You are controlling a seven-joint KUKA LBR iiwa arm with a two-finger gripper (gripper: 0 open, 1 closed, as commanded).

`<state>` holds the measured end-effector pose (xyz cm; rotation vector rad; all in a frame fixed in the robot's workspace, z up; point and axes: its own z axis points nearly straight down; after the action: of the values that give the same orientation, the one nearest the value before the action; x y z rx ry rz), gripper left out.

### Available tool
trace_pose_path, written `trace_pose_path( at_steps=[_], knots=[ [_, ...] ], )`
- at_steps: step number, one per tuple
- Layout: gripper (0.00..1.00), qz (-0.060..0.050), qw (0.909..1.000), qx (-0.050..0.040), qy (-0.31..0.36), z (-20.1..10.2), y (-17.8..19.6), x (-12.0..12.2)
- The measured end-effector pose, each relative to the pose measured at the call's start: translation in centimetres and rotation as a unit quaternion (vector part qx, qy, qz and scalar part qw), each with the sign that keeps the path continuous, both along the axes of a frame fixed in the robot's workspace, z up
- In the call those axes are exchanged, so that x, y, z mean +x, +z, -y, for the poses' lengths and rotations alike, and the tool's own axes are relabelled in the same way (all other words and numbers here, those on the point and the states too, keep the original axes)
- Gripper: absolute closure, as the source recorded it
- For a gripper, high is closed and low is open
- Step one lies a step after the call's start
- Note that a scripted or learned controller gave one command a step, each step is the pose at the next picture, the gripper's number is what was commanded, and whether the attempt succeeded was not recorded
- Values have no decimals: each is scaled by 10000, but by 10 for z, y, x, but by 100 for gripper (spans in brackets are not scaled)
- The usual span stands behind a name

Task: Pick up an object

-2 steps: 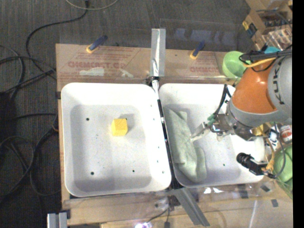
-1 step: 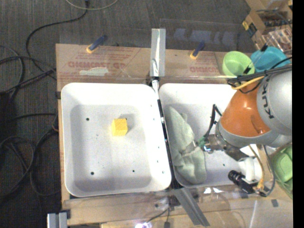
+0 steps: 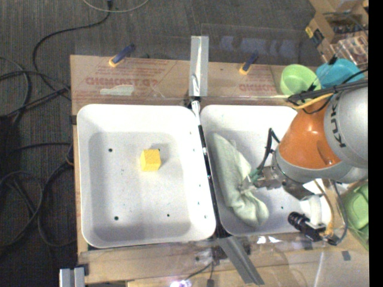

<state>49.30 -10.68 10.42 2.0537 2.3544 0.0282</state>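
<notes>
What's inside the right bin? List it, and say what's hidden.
The right bin holds a crumpled pale green cloth along its left side, with the gripper down at the cloth's right edge. The arm covers the bin's right part, so anything beneath it is hidden.

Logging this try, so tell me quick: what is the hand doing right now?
Hand: down on the pale green cloth in the right bin; open or closed cannot be told.

Two white bins (image 3: pixel 90 160) sit side by side, holding one yellow block (image 3: pixel 150 159) and one pale green cloth (image 3: pixel 236 175).
</notes>
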Motion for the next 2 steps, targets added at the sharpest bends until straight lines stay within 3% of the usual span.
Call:
trace_pose_path(
  at_steps=[1,2],
  knots=[
    [0,-4,10000,-4,-2,0,0,0],
    [0,-27,9998,-33,-172,-10,-10,138]
  ],
)
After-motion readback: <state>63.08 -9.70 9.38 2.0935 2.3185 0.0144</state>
